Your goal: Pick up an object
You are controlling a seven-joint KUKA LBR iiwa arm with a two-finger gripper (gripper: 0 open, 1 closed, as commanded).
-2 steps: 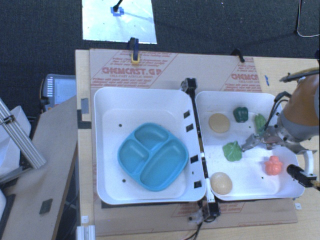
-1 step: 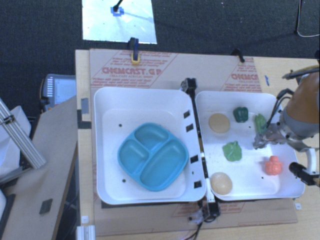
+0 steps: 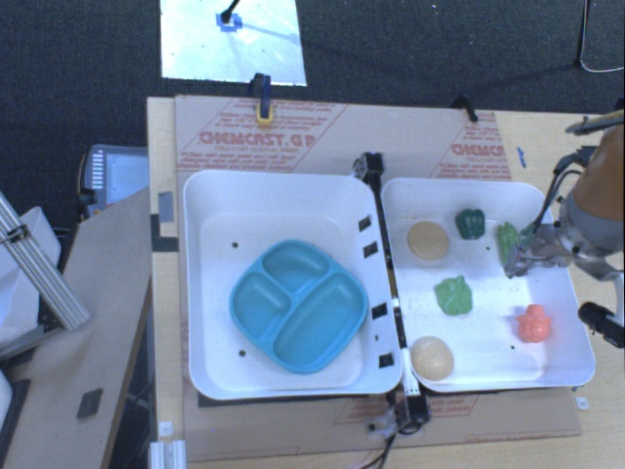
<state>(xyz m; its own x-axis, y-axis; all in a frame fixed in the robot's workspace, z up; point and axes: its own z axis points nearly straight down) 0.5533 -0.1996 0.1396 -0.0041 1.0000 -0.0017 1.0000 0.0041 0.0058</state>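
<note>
I see two white bins side by side on the bench. The left bin [image 3: 210, 213] holds a blue tray [image 3: 298, 306] with three compartments, turned at a slant so its corners point roughly along the bin's sides.

The right bin [image 3: 576, 360] holds the loose items. A dark green pepper [image 3: 471, 224] sits near the far wall, with a tan round [image 3: 427, 240] to its left. A light green leafy piece [image 3: 454, 295] lies near the middle of the bin. A second tan round [image 3: 432, 358] sits at the near left corner, close to the divider. An orange-red piece [image 3: 533, 324] sits toward the near right, well apart from the rest.

The gripper [image 3: 520, 259] has its tip low at the right side of this bin, with the arm [image 3: 596, 203] coming in from the right. Just beside the tip lies a long green piece [image 3: 507, 239]; its long axis runs from far to near, tilted slightly, with the near end by the gripper. It looks to be touching or almost touching the tip, but I cannot tell whether it sits between the fingers, nor whether those fingers are spread or pressed together; they are too small and dark from here.
</note>
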